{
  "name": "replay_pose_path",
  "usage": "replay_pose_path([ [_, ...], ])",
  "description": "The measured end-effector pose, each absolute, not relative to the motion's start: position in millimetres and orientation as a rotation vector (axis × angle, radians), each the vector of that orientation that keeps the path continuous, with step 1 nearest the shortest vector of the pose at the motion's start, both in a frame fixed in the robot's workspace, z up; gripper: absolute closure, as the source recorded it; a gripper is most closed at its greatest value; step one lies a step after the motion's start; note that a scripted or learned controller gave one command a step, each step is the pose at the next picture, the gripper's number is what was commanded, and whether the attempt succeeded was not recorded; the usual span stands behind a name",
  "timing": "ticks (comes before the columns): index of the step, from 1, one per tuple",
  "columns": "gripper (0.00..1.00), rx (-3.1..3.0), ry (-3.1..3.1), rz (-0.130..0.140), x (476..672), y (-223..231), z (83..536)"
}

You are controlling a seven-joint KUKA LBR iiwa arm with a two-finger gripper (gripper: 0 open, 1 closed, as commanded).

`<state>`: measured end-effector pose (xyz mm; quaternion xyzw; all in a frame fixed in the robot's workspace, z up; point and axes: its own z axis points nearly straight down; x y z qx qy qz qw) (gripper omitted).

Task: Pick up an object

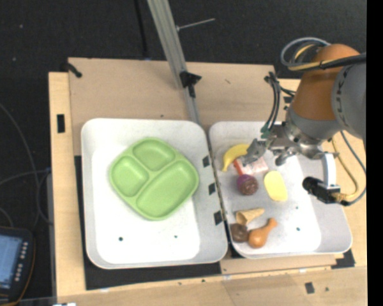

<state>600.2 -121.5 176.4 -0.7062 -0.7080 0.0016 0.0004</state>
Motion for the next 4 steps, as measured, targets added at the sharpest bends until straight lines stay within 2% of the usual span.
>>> replay_pose_path([
  [1, 0.00, -2.218, -2.222, 0.006, 599.1, -113, 127],
  [2, 0.00, -2.222, -2.221, 0.004, 598.9, -115, 100],
  [3, 1.00, -2.228, -2.219, -0.002, 600.2, -115, 112],
  [4, 1.00, -2.229, -2.222, -0.004, 608.6, -124, 163],
])
